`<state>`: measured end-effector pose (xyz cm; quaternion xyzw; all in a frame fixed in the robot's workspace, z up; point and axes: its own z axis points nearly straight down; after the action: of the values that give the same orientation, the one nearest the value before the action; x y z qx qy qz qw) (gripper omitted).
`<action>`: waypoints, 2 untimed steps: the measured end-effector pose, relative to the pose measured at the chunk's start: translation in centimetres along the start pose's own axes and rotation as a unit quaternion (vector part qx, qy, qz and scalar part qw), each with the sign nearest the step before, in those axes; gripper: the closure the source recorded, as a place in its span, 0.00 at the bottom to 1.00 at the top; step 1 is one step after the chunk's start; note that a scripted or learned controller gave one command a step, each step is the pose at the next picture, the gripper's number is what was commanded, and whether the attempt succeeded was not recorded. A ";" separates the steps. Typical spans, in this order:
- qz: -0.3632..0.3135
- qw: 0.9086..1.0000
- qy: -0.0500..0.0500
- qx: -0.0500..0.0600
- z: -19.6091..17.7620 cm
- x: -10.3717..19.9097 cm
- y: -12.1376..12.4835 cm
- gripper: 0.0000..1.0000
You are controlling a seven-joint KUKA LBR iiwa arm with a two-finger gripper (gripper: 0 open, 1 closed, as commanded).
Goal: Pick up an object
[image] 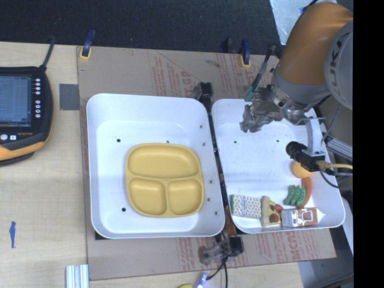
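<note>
The claw (252, 122) hangs over the far part of the right bin (252, 161); whether it is spread or pressed together I cannot tell. The things to pick lie well apart from it along that bin's near and right edges: a patterned packet (245, 206), a pizza slice toy (269, 212), a small carton (303, 217), a green toy (294, 194) and a carrot (306, 188). The left bin (105, 161) holds a yellow divided plate (164, 179). A tablet (21, 113) sits on the desk (42, 203) at far left.
</note>
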<state>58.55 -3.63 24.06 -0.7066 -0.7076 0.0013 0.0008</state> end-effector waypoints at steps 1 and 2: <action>-0.002 1.000 0.000 0.001 1.5 4.1 0.1 1.00; -0.001 1.000 -0.001 0.001 4.9 -2.5 2.2 1.00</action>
<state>60.71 -6.16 19.17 -0.7061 -0.7081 0.0024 0.0005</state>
